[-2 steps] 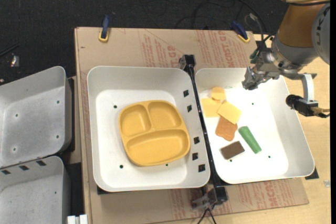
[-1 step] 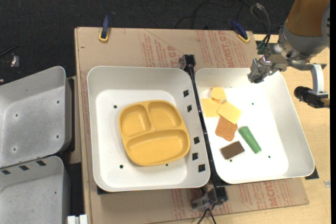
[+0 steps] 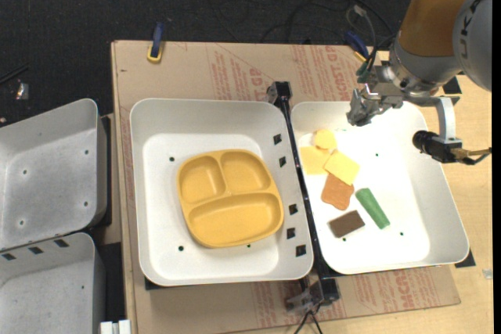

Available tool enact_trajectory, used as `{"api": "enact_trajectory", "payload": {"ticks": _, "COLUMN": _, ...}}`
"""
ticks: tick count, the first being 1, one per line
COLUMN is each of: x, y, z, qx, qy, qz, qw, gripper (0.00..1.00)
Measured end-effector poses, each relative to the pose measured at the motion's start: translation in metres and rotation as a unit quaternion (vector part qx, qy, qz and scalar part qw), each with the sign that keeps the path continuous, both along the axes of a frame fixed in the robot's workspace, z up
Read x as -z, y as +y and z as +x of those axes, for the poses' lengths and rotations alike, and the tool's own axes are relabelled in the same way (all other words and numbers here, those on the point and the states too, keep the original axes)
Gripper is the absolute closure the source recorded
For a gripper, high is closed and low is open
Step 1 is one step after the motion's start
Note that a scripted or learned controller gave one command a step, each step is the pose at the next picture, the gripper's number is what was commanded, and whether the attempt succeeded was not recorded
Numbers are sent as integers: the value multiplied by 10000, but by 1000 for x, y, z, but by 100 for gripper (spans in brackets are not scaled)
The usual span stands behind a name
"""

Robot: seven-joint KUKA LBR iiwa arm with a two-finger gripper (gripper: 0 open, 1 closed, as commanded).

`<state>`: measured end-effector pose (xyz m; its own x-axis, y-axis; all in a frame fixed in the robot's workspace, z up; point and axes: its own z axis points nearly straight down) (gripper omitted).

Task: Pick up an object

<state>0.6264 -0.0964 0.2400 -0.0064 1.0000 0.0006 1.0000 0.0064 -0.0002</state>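
Gripper (image 3: pixel 362 115) hovering over the right bin (image 3: pixel 438 242), grip state can't tell, approach step w/ yellow blocks (image 3: pixel 329 156) just below-left, needing descent next.

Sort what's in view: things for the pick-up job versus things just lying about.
For the job:
two-finger gripper
yellow flat pieces
orange flat slab
green stick-shaped block
brown flat block
right white bin

Lying about:
yellow divided plastic tray
left white bin

The arm (image 3: pixel 442 19) is grey with a rounded orange band above the wrist. A yellowish cable loops over the orange part. The end effector (image 3: pixel 360 115) is dark grey metal.
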Motion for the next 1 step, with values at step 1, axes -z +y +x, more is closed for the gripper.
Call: {"api": "enact_trajectory", "payload": {"ticks": 1, "x": -7, "y": 59, "z": 3, "qx": -8, "qy": -8, "qz": 2, "qw": 10000, "gripper": 100}}
